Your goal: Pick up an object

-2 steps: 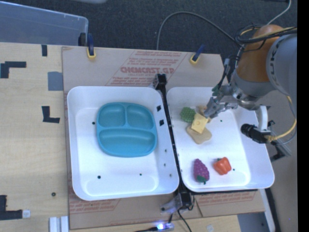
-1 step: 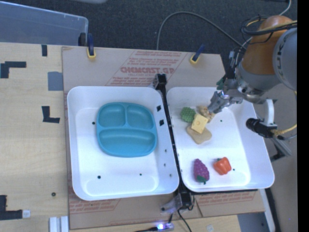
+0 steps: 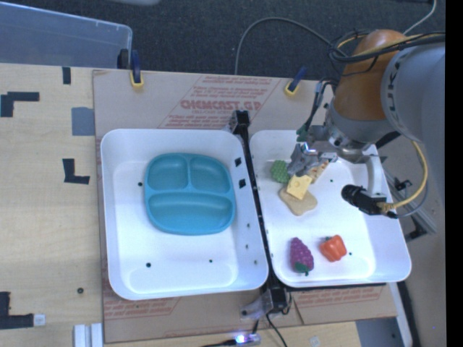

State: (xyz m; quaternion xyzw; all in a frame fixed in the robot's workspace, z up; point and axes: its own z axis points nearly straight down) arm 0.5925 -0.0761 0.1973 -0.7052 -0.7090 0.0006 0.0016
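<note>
yellow cheese wedge (image 3: 298,187) lies in the right bin (image 3: 387,266), on a tan slice (image 3: 302,204), directly beneath the gripper (image 3: 307,164); gripper's opening and hold: cannot tell.

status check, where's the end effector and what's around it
End effector low in right bin, over yellow cheese piece and tan bread slice. Green piece beside it. Grasp unconfirmed.
</note>
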